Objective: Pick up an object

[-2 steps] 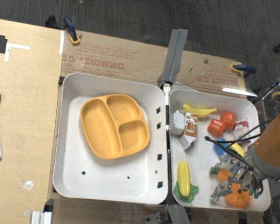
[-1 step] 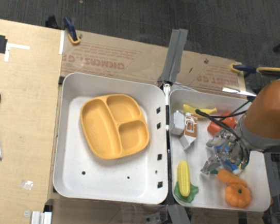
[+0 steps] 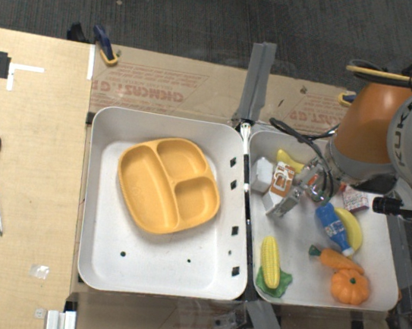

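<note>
Left white bin (image 3: 100,205) holds a yellow split plate (image 3: 168,183), right white bin (image 3: 385,248) holds corn (image 3: 271,262), carrot (image 3: 336,258), small pumpkin (image 3: 349,286), banana (image 3: 352,226), blue bottle (image 3: 333,223), tool (image 3: 289,201) low among them, grip hard to tell

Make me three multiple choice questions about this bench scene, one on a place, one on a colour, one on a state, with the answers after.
1. Where does the corn cob lie?
A. in the right bin
B. on the plate
C. by the scissors

2. What colour is the divided plate?
A. blue
B. yellow-orange
C. green

3. How does the plate sit?
A. flat in the left bin
B. leaning on the arm
C. stacked on the pumpkin

Answers: 1 A, it rests near the right bin's front left corner. 2 B, all three compartments are yellow-orange. 3 A, its whole rim rests on the bin floor.
</note>
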`<state>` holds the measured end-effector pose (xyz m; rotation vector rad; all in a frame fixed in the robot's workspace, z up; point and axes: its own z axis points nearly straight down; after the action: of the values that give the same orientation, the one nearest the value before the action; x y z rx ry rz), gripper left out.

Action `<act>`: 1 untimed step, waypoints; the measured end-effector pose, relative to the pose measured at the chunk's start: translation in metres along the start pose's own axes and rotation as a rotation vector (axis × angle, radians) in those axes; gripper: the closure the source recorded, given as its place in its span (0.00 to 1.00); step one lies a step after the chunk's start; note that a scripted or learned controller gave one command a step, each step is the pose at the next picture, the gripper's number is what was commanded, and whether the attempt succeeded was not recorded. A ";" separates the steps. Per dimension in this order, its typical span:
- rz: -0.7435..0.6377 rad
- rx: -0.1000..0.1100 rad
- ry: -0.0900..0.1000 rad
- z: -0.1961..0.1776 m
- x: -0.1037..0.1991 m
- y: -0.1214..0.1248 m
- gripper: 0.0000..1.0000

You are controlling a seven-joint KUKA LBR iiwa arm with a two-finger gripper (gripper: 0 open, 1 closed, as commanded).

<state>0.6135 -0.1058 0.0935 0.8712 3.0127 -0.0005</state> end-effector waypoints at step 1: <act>0.037 0.017 0.026 0.004 -0.025 0.016 0.00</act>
<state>0.6431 -0.1055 0.0899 0.9356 3.0240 -0.0151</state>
